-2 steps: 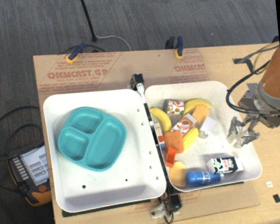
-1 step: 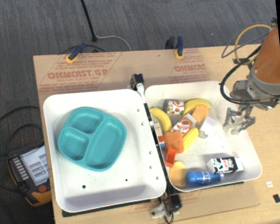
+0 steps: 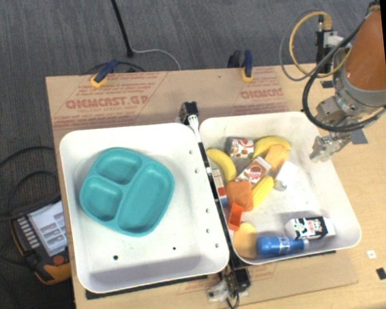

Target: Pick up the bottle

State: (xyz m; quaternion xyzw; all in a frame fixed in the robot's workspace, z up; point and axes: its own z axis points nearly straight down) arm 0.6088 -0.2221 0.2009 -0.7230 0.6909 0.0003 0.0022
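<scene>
A blue bottle (image 3: 276, 245) lies on its side along the near wall of the right bin (image 3: 334, 190), between a yellow round fruit (image 3: 243, 235) and a black-and-white carton (image 3: 308, 227). My gripper (image 3: 324, 148) hangs over the bin's far right rim, well above and to the right of the bottle. I see nothing held in it. The grey arm with its orange band (image 3: 366, 53) reaches in from the upper right.
The right bin also holds bananas (image 3: 223, 163), small cartons (image 3: 241, 147), orange pieces (image 3: 239, 193) and a white item (image 3: 287, 173). The left bin (image 3: 95, 263) bears a teal divided plate (image 3: 126, 190). Cables loop near the arm.
</scene>
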